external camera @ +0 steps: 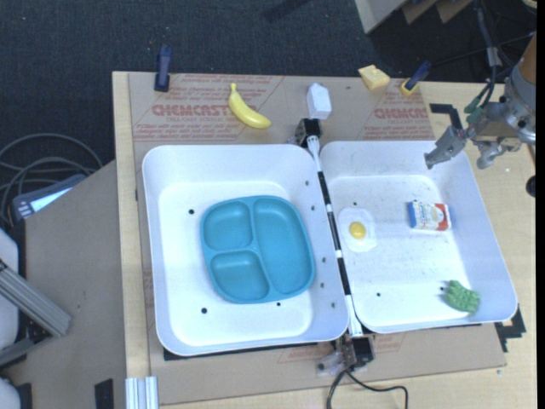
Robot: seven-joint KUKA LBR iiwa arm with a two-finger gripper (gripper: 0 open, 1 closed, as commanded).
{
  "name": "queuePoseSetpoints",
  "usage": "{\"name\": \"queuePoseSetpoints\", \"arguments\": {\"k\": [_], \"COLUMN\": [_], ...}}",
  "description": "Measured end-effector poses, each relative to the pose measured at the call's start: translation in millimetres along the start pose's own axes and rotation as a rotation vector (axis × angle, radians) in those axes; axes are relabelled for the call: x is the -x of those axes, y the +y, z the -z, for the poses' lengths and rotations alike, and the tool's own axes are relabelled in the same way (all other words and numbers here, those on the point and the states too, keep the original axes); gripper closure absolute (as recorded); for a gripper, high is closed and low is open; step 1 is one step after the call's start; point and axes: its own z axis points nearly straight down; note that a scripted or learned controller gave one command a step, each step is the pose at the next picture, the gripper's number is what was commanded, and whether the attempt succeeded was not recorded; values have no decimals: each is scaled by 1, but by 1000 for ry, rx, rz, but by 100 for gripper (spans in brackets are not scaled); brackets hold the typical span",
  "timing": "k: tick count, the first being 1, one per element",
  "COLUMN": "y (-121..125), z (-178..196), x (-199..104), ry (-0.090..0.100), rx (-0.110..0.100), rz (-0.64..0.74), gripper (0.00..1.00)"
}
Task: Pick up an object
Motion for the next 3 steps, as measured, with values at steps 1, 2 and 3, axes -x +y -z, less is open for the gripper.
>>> {"name": "queuePoseSetpoints", "arguments": {"k": [1, 2, 3], "y": [-22, -21, -20], "z": [-163, -152, -141], "x": [35, 35, 35], "ry": [1, -1, -2], "rx": [-3, 2, 4], "rz": [-1, -1, -2], "gripper": [0, 100, 100]}}
